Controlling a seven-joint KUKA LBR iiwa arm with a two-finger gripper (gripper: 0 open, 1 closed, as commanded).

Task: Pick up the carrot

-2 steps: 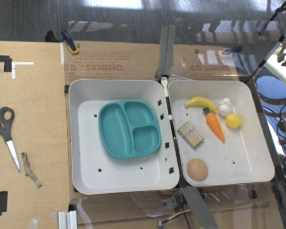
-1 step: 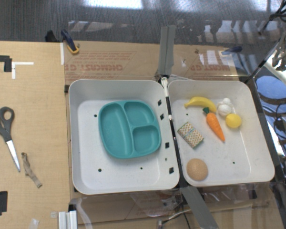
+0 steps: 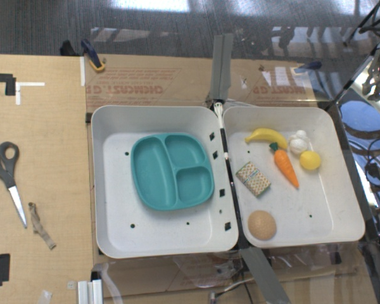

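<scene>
On the tabletop (image 3: 44, 189), 2 white bins sit side by side. The left bin (image 3: 107, 189) holds a teal divided plate (image 3: 173, 171), and the right bin (image 3: 332, 195) gathers the loose food for picking. The carrot (image 3: 285, 167) lies just below the banana (image 3: 266, 135), untouched. The claw's state: cannot tell.
</scene>
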